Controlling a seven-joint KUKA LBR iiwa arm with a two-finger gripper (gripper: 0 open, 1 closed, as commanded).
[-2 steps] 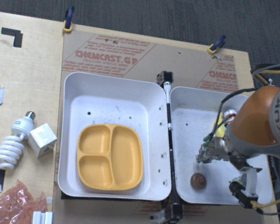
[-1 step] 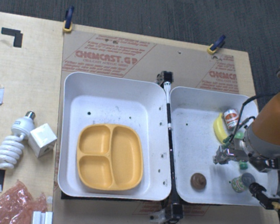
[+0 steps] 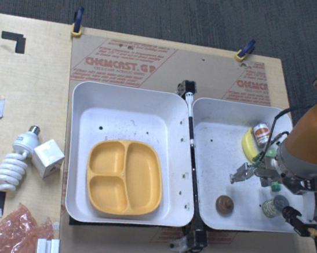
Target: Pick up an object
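Note:
The right bin (image 3: 216,131) holds a yellow banana-shaped piece (image 3: 249,145) at its far right. A small red and white can (image 3: 261,133) lies just behind it. A brown round object (image 3: 224,205) sits near the front wall. A small green and grey item (image 3: 272,207) lies at the front right, partly under the arm. My gripper (image 3: 244,173) hangs low over the middle right of this bin. It is just in front of the banana piece and behind the brown object. Nothing shows in its grasp.
The left bin (image 3: 85,107) carries a yellow divided plate (image 3: 124,177). Left of the bins lie a white spiral light bulb (image 3: 14,161), a white cube (image 3: 48,157) and a pink mesh bag (image 3: 12,231). The grey and orange arm (image 3: 314,142) covers the right bin's right edge.

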